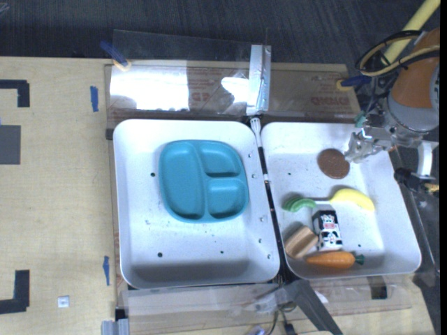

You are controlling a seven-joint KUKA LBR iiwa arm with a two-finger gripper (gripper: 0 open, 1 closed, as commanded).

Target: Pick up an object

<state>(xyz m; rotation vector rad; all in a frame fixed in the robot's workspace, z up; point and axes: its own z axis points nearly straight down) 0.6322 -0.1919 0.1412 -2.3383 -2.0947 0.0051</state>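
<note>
In the right bin [391, 246] lie several toy foods: a brown round cookie [334, 164], a yellow banana [353, 199], a green piece [301, 204], a small cow-print carton [327, 229], a tan bread slice [300, 241] and an orange carrot [331, 259]. My gripper [360, 145] hangs at the bin's upper right, just right of the cookie and above the banana. No object shows between its fingers.
The left bin [133, 236] holds a blue divided plate [204, 179]. A clear plastic panel [185, 79] and metal bracket [258, 79] stand behind the bins. Cables [384, 54] and the arm's orange band [418, 82] crowd the upper right.
</note>
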